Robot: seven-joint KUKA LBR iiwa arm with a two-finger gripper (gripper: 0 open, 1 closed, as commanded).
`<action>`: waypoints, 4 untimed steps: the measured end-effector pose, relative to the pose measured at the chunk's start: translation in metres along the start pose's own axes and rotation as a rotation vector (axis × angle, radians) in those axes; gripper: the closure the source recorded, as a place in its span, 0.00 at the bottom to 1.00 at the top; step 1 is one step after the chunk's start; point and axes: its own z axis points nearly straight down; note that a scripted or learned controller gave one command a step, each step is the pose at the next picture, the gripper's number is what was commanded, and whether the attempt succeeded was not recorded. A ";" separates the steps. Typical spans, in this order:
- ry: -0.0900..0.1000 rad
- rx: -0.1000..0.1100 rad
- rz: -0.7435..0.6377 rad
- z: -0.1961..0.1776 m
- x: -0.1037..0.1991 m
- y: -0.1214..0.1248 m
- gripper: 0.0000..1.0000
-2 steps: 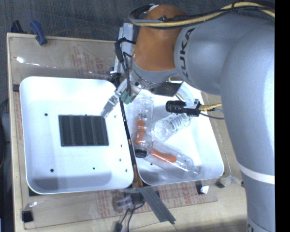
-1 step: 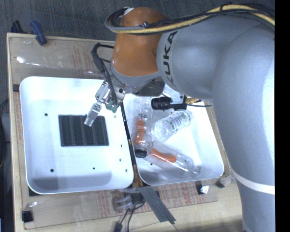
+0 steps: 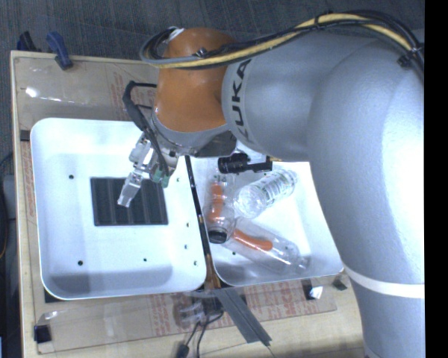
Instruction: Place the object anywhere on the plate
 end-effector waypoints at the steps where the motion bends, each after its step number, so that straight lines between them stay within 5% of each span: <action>1: -0.001 0.000 -0.235 -0.031 0.028 0.002 0.00; 2: 0.000 0.000 -0.378 0.000 0.020 -0.002 0.00; 3: -0.002 -0.001 -0.445 0.040 -0.039 0.033 0.00; 4: -0.005 -0.002 -0.679 0.004 -0.036 0.059 0.00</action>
